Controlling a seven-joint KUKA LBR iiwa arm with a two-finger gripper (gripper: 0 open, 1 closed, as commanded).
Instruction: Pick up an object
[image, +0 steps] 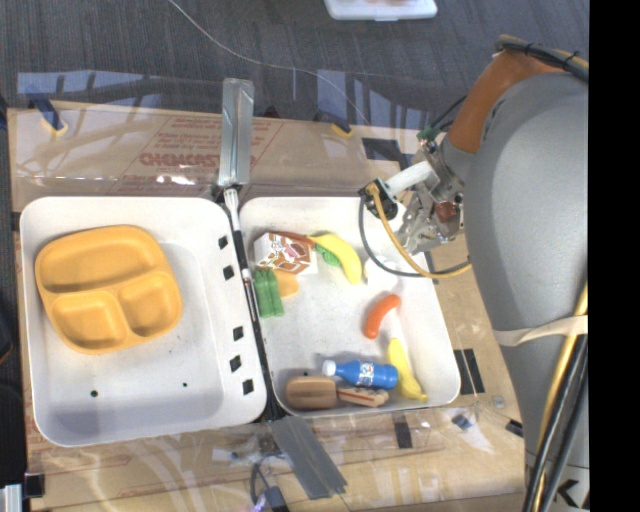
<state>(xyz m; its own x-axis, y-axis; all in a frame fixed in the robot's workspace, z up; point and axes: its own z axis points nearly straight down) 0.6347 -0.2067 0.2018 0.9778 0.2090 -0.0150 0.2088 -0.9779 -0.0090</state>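
Observation:
The right bin (432, 300) holds several objects: a yellow banana (340, 256), a brown snack packet (286, 252), a green piece (268, 293), an orange-red sausage shape (380, 314), a blue bottle (362, 374), a second yellow piece (404, 369) and a brown bread shape (310, 392). My gripper (418, 232) hangs over the bin's far right corner, above and to the right of the banana. Cables loop around it. I see no object in it.
A yellow divided tray (107, 287) lies in the left bin (150, 410). A metal bar (236, 135) stands at the back, above the wall between the bins. The grey arm (530, 200) covers the bench on the right side.

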